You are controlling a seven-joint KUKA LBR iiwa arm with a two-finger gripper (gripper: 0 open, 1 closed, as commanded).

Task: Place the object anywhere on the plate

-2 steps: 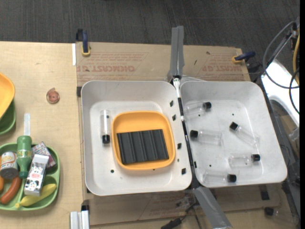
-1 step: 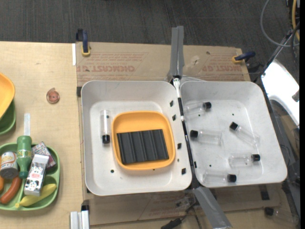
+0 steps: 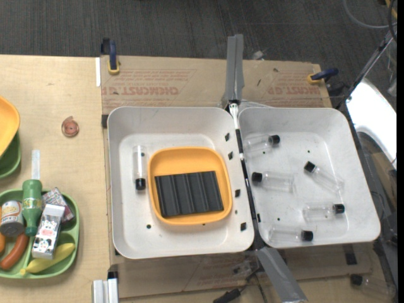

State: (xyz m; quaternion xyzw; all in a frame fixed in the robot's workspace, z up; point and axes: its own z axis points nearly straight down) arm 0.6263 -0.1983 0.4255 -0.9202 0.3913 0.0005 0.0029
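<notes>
You had six clear, black-capped vials to choose from, and which one was the object I could not tell. One vial (image 3: 139,166) lay in the left bin (image 3: 126,232), just beside the orange plate (image 3: 189,153), its long axis parallel to that edge of the plate. A black ribbed insert (image 3: 189,192) covered the plate's middle. The other five vials (image 3: 273,180) were scattered at mixed angles in the right bin (image 3: 353,169). Since your arm reaches in from that side, those probably lay nearer the hand, with the plate beyond them. Whether the hand was open or closed, I could not tell.
</notes>
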